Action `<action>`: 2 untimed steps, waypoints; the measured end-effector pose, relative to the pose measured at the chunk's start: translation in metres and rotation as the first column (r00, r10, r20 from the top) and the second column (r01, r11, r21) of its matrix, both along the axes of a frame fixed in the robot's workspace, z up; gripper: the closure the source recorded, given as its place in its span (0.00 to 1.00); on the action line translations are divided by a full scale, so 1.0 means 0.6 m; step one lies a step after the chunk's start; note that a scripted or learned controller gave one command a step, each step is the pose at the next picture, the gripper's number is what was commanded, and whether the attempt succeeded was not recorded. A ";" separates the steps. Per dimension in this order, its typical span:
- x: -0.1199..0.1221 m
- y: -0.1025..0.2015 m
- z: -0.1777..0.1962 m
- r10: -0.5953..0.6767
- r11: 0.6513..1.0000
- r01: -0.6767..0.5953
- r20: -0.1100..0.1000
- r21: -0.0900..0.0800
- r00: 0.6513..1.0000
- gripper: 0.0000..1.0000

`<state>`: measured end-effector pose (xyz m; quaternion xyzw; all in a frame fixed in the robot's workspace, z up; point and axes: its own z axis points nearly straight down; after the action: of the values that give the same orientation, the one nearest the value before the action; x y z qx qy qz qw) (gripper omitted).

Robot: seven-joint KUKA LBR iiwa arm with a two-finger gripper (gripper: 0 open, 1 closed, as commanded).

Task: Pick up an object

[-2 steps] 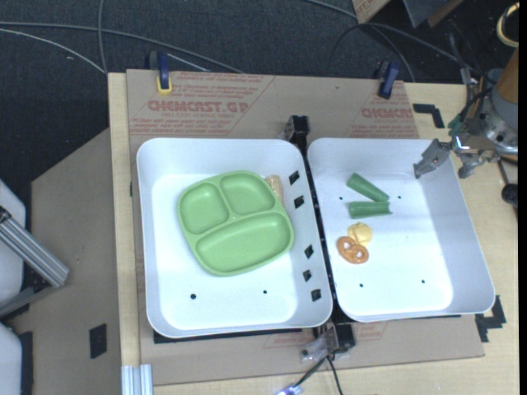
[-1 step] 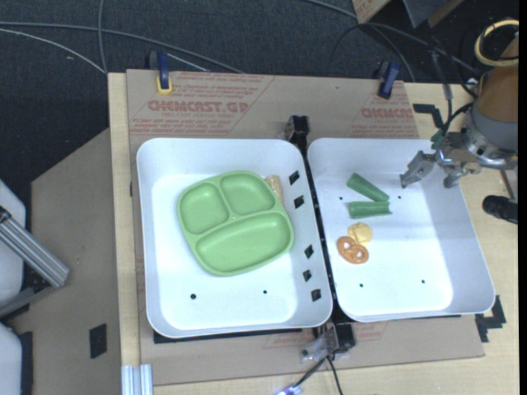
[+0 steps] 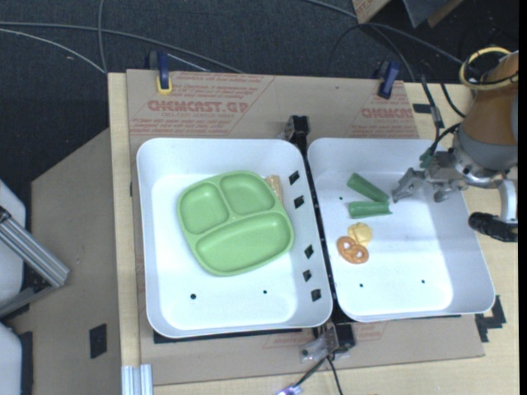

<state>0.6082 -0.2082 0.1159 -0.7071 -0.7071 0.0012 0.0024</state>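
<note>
**Pick not started: hand hovering in right bin, nothing held**

Status: the grey two-finger hand (image 3: 412, 185) sits over the upper right part of the shallow white right-hand bin (image 3: 461, 290), fingers spread apart, nothing between them. No object is lifted; everything lies on the bin floors. So the whole grasp, close and lift is left.

Candidates in the right bin:
- dark green flat strip (image 3: 366, 188), lying at a slant, just left of the fingertips. Nearest target.
- lighter green flat strip (image 3: 369, 209), just below it, roughly level; the two nearly touch at the left end.
- small yellow lumpy piece (image 3: 361, 234) and brown pretzel-shaped ring (image 3: 353, 252), touching each other, lower left near the divider wall.

Left side: the shallow white left-hand bin (image 3: 165, 303) holds a green three-compartment plastic plate (image 3: 235, 222), with a small tan item (image 3: 273, 188) tucked at its upper right rim; can't tell what that is.

Clearance, my read:
- Right half and lower part of the right bin floor are bare, so there's plenty of room for the arm coming in from the right.
- The green strips sit mid-bin, clear of all walls. Both are thin and flat, so a pinch could slip.
- The yellow piece and the pretzel are close to the bin's left wall, so there's less finger room there.
- The strips are close together; a descent on one may nudge the other.
</note>
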 end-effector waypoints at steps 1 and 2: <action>0.003 0.000 0.025 0.000 1.000 0.000 0.007 -0.001 1.000 1.00; -0.011 -0.008 0.115 -0.001 1.000 0.001 0.011 -0.004 1.000 1.00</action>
<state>0.6017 -0.2130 0.1849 -0.7075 -0.7067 -0.0013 -0.0026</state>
